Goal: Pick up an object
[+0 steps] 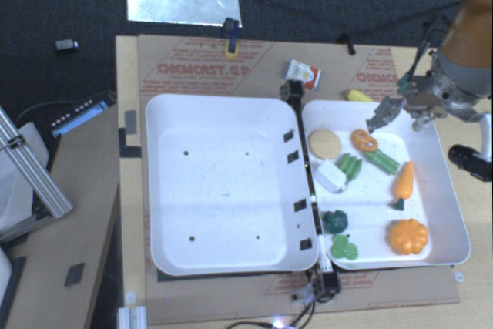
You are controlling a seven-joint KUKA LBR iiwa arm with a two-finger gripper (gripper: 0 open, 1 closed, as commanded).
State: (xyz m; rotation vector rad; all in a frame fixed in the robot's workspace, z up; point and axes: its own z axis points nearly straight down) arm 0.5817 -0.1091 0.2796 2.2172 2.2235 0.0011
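I see the tool (pixel 400 113) hanging over the far edge of the right bin (pixel 454 200), with the arm (pixel 466 50) coming in from the right. Its two fingers (pixel 383 116) look spread apart with nothing between them, so I read it as released.

Just below the left finger lies a pretzel (pixel 364 140), close to the tip, though I cannot tell if they touch. Beside the pretzel, further left of the tool, sits a tan disc (pixel 325 143). Below the tool a green pod (pixel 382 160) lies at a slant, and next to it a carrot (pixel 404 181) points down the bin. Further below sits an orange pumpkin (pixel 407 236). Lower left of the tool I see a white block (pixel 330 176) against a green bundle (pixel 350 165), then a dark green piece (pixel 335 222) and a light green piece (pixel 344 249). A yellow item (pixel 359 96) lies on the desk (pixel 200 65) just left of the tool, outside the bin. The left bin (pixel 223 181) is well to the tool's left.
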